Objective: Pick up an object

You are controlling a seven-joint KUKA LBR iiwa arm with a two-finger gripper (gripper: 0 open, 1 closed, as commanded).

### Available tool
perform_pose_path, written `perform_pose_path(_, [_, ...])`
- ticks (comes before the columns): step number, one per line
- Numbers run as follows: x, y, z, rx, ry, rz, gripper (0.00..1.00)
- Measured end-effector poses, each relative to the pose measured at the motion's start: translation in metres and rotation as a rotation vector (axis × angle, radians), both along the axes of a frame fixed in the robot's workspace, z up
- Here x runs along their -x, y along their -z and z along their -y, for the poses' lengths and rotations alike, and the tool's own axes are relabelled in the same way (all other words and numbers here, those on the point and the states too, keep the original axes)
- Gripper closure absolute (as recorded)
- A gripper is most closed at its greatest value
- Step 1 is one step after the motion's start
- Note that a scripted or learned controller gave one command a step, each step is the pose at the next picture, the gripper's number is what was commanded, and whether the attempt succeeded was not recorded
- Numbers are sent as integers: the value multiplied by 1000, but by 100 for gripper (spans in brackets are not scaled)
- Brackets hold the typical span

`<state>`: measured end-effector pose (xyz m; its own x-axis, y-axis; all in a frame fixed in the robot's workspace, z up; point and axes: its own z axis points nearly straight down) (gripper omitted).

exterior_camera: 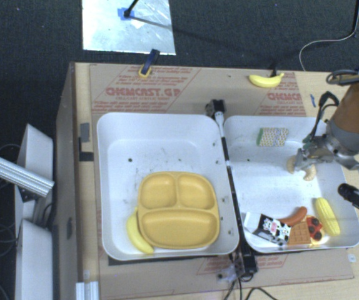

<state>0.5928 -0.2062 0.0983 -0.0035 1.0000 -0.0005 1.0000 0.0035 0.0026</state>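
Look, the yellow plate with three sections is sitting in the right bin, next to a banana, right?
Not quite. The camera view shows the yellow plate with three sections in the left bin, not the right one. The rest holds: a banana lies right beside it, at its lower left edge.

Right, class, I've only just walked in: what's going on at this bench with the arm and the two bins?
A grey robot arm with an orange band reaches in from the right, its gripper low in the right bin, close to a small pale object. That bin also holds a sponge-like pad, a toy sausage, a corn cob and a cow-patterned item. The left bin holds a yellow divided plate and a banana. Nothing looks lifted yet.
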Motion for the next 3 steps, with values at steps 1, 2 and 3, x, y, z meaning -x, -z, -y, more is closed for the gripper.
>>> perform_pose_path(1, [-1,-11,0,0,-2,3,100])
perform_pose_path(2, [-2,-22,0,0,-3,6,100])
perform_pose_path(3, [-3,-32,0,0,-5,10,100])
